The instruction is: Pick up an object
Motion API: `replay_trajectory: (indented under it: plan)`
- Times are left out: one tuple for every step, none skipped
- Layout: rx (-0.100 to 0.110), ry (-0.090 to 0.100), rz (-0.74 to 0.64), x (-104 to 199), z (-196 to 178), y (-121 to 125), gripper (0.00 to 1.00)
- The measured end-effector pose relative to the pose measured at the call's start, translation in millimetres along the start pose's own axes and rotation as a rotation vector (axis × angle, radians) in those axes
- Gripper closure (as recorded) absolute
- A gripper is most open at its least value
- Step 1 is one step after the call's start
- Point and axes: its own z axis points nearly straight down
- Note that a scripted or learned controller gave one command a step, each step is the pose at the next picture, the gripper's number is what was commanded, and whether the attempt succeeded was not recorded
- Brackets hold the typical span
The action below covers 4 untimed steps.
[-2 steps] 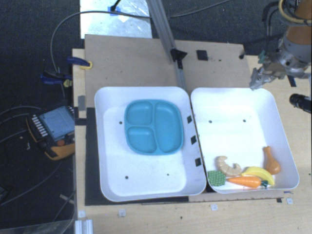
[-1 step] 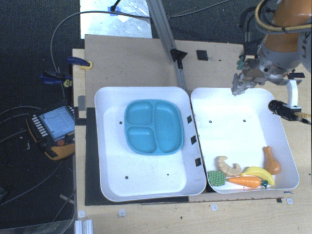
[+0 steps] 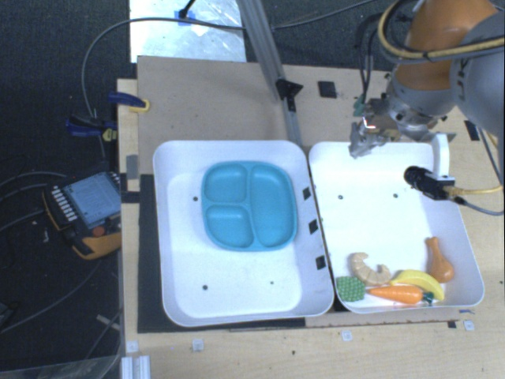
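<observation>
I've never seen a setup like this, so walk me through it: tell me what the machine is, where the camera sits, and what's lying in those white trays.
The camera is fixed above a bench, looking down at a slant. The grey and orange machine reaching in from the right is a robot arm; its gripper hangs over the far edge of the right bin. Nothing is visibly held. In that bin's near corner lie toy foods: a carrot, a banana, a drumstick, a tan curled piece and a green piece. The left bin holds a blue divided plate.
</observation>
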Motion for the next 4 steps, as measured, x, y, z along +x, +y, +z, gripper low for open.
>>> replay_trajectory:
  plan:
    - [0.001, 0.001, 0.0, 50.7, 0.4, -12.4, 1.0]
    - [-0.001, 0.0, 0.0, 94.6, 4.7, -9.9, 1.0]
    - [0.001, 0.002, -0.002, 154.9, 3.1, -17.8, 1.0]
    - [0.001, 0.0, 0.005, 150.5, 3.1, -17.3, 0.0]
